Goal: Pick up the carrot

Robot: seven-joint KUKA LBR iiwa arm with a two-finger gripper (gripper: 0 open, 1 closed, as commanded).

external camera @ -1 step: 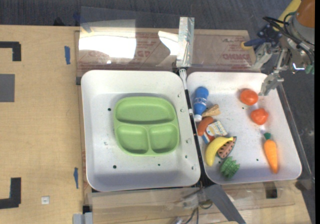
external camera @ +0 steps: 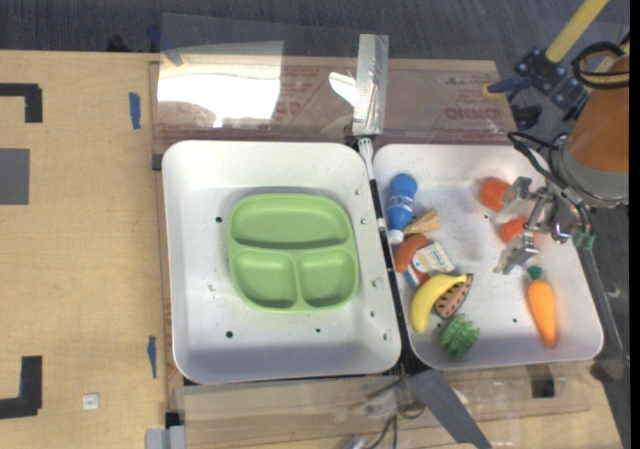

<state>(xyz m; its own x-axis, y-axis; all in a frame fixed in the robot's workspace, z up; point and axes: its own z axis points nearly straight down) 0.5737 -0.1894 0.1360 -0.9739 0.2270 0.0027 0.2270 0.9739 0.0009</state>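
You have two shallow white bins side by side on the bench; the left bin holds a green divided plate with three compartments, lying flat near its middle; the right bin holds the toys. The carrot lies near that bin's right wall, toward the front, its green top pointing up-view and its orange tip toward the front corner; it touches nothing else that you can see. The gripper sits above and just up-view of the carrot's green end, its metal fingers spread apart with nothing pinched between them; a small red-orange piece lies right beside them, and an orange round toy rests a little farther up. On the bin's left side you see a blue bottle along the dividing wall; below it a cluster of small food toys, then a yellow banana, a watermelon slice touching the banana, and a green knobbly toy nearest the front.
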